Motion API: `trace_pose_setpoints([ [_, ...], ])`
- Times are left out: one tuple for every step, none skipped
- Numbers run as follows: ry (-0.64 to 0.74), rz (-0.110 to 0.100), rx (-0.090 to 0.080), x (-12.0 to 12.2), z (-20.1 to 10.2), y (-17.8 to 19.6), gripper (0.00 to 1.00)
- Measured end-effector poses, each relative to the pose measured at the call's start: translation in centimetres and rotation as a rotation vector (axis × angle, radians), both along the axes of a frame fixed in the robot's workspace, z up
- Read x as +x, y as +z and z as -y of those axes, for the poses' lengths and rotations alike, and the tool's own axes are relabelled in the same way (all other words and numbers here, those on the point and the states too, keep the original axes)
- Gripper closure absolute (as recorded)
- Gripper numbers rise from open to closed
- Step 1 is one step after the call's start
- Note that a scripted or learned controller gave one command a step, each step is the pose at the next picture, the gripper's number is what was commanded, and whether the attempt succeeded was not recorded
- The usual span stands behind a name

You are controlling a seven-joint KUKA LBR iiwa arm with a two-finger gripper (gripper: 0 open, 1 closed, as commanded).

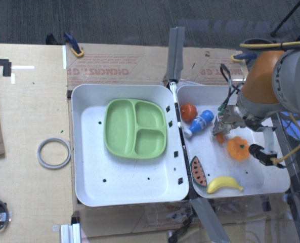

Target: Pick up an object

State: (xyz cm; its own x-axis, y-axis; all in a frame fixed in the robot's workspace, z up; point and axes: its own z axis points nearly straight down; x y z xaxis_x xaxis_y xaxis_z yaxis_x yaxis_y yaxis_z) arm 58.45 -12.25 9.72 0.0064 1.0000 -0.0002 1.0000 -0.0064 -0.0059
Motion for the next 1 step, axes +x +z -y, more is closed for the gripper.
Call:
trace_pose_setpoints([
  [0.008, 0.002, -0.002, 2.97, -7.06, 11.17, 1.00],
])
